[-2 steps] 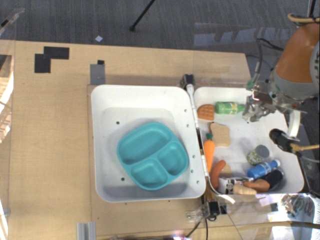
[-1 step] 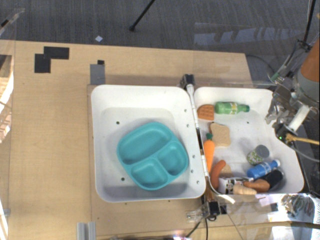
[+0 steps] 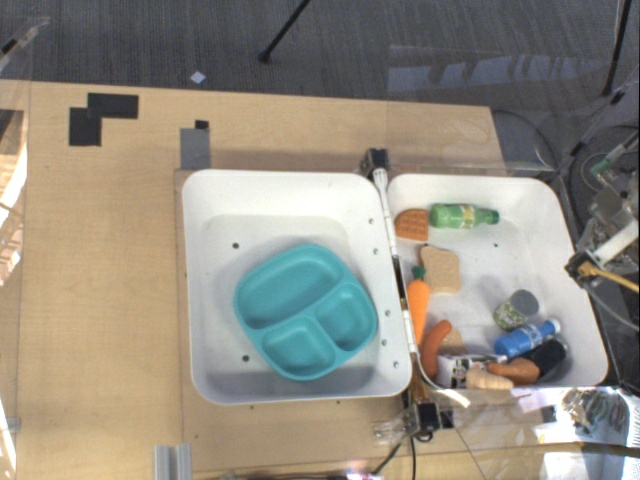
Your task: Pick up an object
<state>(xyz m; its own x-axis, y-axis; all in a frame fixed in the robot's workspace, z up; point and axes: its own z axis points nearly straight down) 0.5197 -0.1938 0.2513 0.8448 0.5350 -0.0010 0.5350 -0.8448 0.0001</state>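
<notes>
Objects for the pick all lie in the right bin (image 3: 540,193). The robot's wrist hangs at that bin's outer rim. So little of it is in view that I cannot tell whether the jaws are open or closed, and nothing can be seen held in them.

Nearest the jaws is a grey can (image 3: 516,310), on the bin floor just inward of them. Beside the can, toward the bin's near corner, lie a blue bottle (image 3: 524,339) and a black object (image 3: 548,356), touching or nearly so. A brown bread roll (image 3: 512,371) lies against the near wall just past them.

Farther from the jaws, a bread slice (image 3: 441,269) lies mid-bin. Beyond it, a carrot (image 3: 418,308) and a sausage (image 3: 434,341) lie along the wall shared with the left bin (image 3: 200,268).

At the back, a green bottle (image 3: 463,215) lies on its side, well apart from the jaws. Beside it is what may be a small waffle (image 3: 411,225).

Farthest from the jaws, a teal divided plate (image 3: 305,311) sits in the left bin. Both bins rest on the bench (image 3: 100,318).
</notes>
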